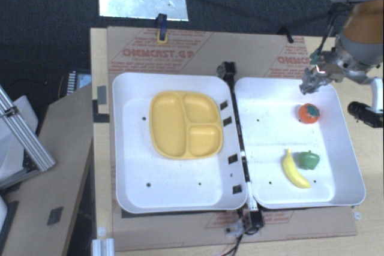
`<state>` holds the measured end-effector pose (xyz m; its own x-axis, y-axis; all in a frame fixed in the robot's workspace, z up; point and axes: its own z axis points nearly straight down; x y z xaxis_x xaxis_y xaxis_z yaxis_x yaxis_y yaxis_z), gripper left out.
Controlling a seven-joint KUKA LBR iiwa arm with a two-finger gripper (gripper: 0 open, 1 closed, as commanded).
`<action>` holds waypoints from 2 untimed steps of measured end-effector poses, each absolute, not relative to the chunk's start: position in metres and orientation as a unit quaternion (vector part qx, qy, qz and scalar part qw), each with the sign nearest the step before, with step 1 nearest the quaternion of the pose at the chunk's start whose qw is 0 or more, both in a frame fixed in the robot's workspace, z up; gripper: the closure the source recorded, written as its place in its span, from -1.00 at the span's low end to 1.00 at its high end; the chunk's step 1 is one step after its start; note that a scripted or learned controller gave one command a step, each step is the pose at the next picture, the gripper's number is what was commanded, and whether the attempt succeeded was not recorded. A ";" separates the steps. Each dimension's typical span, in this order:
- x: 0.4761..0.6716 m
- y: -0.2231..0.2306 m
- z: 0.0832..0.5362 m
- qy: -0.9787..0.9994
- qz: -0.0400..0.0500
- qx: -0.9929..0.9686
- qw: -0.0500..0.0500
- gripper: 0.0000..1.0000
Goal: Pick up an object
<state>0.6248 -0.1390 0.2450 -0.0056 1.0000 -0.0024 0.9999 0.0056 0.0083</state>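
2 shallow white plastic bins are seen on the bench (72, 147). The left bin (129, 189) holds 1 yellow divided plate (185, 125). The right bin (336, 183) holds 1 red tomato (308, 113), 1 yellow banana (294, 169) and 1 green pepper (309, 159). The gripper (311, 83) is seen above its far edge; whether the jaws are apart cannot be told.

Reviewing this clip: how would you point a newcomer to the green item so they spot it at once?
Look in the right-hand white bin, toward its near edge. The green pepper sits there against the banana, far smaller than it and the sole green thing; the tomato lies farther back.
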 end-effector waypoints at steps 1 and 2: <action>0.616 -0.082 0.235 0.711 0.001 0.704 0.000 1.00; 0.599 -0.041 0.234 0.710 0.001 0.704 0.000 1.00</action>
